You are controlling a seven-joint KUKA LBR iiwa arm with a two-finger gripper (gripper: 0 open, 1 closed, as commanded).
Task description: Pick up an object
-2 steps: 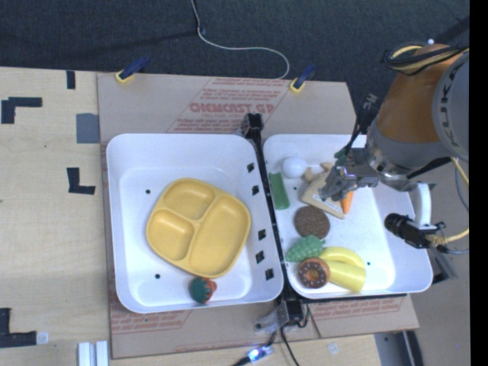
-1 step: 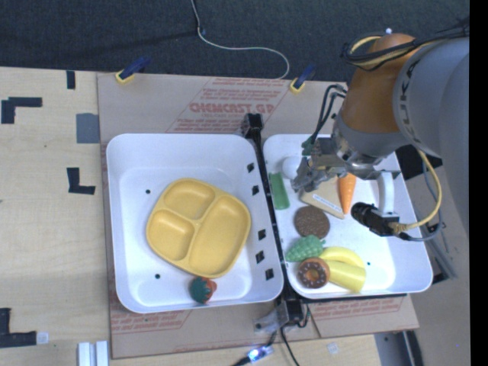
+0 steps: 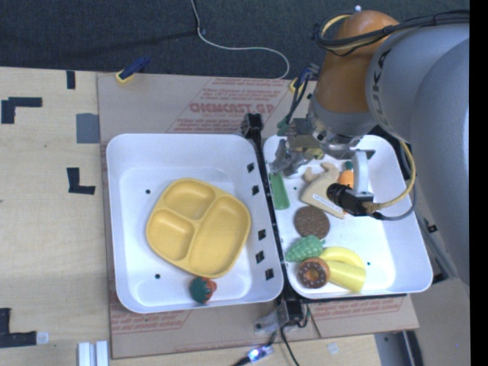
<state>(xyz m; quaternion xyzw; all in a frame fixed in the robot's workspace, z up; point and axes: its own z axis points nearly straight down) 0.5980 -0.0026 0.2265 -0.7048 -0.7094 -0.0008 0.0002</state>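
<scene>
The bench (image 3: 46, 227) carries a cardboard sheet (image 3: 191, 101); on it sit two white bins, one (image 3: 126, 227) left of the gripper (image 3: 293, 155), one (image 3: 404, 265) beneath it (side by side, touching).

A single fixed camera looks down at a slant on both bins (image 3: 122, 204).

Grey arm (image 3: 427, 90) with orange band reaches in from the right, bent downward, gripper (image 3: 293, 155) low, pointing left.
</scene>
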